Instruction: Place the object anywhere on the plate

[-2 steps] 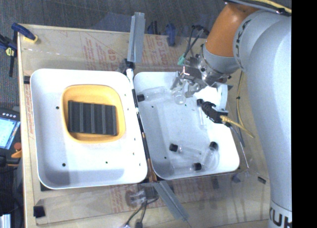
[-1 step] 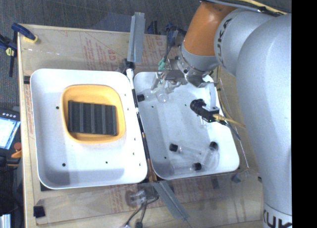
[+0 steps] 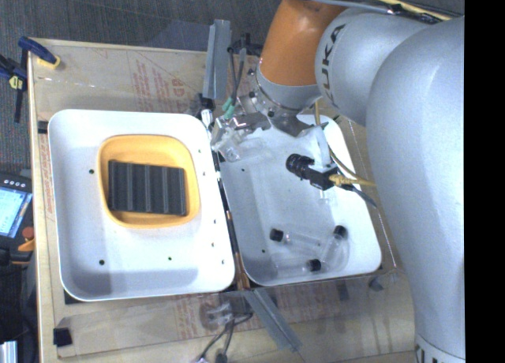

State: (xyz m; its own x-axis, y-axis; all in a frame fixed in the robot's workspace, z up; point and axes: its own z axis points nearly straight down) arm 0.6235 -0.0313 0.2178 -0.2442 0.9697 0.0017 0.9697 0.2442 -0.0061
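Grey and orange-banded, the arm poises its gripper (image 3: 230,129) over the right bin's (image 3: 363,263) upper left corner; its grasp cannot be told. The yellow plate (image 3: 148,147) lies to its left in the neighbouring bin, bearing a dark ribbed block (image 3: 147,187).

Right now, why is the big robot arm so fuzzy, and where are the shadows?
In the camera view, the arm sits nearest the lens, so it looks soft and huge; the yellow plate in the left bin is sharper. Soft shadow darkens that bin's lower edge, and the right bin is bright white.
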